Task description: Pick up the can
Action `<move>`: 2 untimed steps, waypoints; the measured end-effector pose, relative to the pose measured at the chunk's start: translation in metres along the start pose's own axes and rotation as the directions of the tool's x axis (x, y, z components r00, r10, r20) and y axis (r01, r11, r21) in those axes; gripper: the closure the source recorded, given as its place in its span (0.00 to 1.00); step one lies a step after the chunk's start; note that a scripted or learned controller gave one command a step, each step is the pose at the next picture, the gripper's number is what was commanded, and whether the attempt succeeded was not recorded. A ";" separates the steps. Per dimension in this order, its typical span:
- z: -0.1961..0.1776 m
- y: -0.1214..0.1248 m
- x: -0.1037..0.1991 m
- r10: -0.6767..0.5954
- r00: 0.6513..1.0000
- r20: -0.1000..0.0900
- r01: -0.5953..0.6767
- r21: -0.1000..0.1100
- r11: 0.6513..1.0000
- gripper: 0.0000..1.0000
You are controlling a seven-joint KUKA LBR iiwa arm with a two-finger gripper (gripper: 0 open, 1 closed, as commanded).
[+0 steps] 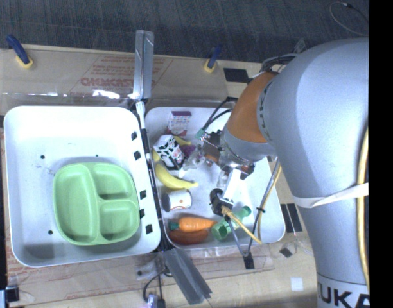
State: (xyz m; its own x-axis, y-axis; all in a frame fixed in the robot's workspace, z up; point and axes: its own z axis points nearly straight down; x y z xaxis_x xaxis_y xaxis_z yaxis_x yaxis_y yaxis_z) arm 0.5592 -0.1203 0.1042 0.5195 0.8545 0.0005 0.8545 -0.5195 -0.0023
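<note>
A small white can (178, 200) with a dark end and a red mark lies on its side in the right bin (273, 226), below a banana (173, 177). My gripper (200, 151) hangs over the upper middle of that bin, up and to the right of the can and apart from it. It is next to a black-and-white cow-patterned toy (167, 151). The grey wrist and orange band (248, 114) cover the bin's right part.
A carrot (195, 224) lies on a brown-red thing (185, 237) at the bin's front, beside a green piece (222, 230). A pink-labelled white item (180, 120) sits at the back. The left bin (29, 140) holds a green divided plate (97, 202).
</note>
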 end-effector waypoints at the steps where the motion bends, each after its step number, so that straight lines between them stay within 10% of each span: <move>1: -0.008 0.016 0.006 0.119 0.993 0.001 -0.119 0.000 0.993 0.00; 2: 0.014 -0.004 -0.075 0.229 0.973 0.002 -0.229 0.005 0.973 0.00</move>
State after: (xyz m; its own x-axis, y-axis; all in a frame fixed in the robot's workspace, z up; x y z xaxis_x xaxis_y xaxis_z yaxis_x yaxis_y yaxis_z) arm 0.5165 -0.1824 0.0905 0.7016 0.7126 -0.0025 0.7126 -0.7016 -0.0069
